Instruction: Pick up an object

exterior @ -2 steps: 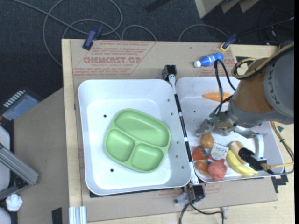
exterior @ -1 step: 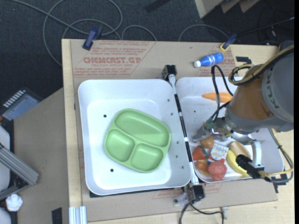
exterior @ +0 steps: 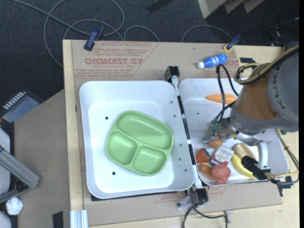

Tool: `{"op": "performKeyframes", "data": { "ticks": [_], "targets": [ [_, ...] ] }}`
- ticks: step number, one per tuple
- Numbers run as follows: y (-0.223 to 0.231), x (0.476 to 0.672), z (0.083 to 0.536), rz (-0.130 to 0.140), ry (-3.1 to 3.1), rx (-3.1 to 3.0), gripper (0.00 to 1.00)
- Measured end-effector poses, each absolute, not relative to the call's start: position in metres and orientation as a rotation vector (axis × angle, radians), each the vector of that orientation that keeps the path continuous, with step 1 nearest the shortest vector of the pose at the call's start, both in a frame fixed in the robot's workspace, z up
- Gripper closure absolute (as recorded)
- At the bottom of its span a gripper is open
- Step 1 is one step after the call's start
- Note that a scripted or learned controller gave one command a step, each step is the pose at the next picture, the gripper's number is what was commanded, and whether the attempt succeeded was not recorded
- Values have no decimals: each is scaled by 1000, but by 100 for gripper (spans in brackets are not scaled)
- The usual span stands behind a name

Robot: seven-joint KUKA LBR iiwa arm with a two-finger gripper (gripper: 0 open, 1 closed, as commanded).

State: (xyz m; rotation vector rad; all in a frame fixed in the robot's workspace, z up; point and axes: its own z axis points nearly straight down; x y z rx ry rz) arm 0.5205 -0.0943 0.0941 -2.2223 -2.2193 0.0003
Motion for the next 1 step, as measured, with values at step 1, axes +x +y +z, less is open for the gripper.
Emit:
{"op": "performKeyframes", "data": {
  "ticks": [1],
  "targets": [
    [-38,543,185,-3,-2224,-2220,100]
  ]
}}
